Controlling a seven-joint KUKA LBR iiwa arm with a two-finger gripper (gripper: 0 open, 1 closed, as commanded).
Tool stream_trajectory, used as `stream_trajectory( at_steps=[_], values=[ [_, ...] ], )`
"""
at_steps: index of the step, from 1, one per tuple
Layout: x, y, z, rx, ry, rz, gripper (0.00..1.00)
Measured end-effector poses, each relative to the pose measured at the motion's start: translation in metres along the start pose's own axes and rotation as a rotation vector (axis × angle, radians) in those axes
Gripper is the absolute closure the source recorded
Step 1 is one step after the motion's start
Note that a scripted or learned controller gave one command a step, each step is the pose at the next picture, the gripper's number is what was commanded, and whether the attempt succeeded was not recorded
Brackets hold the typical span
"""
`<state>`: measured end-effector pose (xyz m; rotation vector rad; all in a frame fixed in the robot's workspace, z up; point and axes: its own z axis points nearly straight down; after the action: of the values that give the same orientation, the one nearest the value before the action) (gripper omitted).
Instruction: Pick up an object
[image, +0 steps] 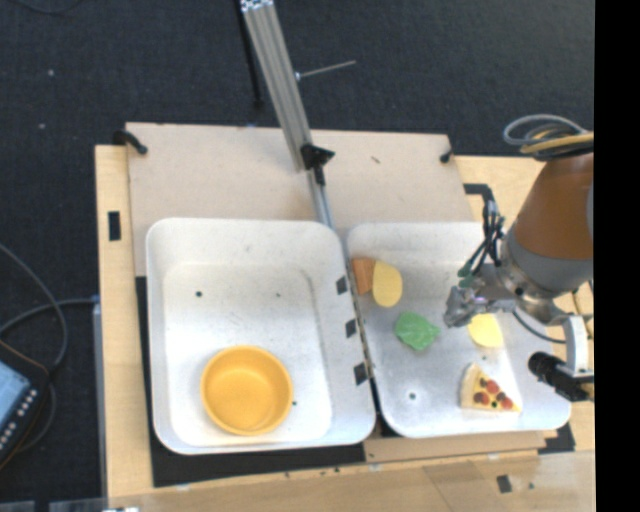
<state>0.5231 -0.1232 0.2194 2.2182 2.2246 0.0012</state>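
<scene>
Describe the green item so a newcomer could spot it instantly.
Look in the right bin, roughly at its middle, just left of the gripper. The green leafy toy lies there alone, below the yellow-and-orange piece. It is the one green, crumpled-looking thing in either bin.

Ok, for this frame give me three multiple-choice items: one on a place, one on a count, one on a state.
1. Where is the yellow bowl?
A. left bin
B. right bin
C. on the bench outside the bins

2. How many items lie in the right bin?
A. two
B. five
C. eight

3. How does the bowl sit?
A. upside down
B. upright, opening up
C. on its side

Key: 1 A, it sits at the near part of the left bin. 2 B, an orange piece, a yellow piece, a green piece, a pale yellow piece and a pizza slice. 3 B, its inside faces up.
</scene>
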Motion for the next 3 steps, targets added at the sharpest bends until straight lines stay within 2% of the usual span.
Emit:
stream_trajectory(
  at_steps=[1,3],
  values=[
    [0.057,0.014,-0.013,-0.002,0.001,-0.006,1.00],
    [0.149,0.038,-0.004,0.000,0.001,-0.004,1.00]
  ],
)
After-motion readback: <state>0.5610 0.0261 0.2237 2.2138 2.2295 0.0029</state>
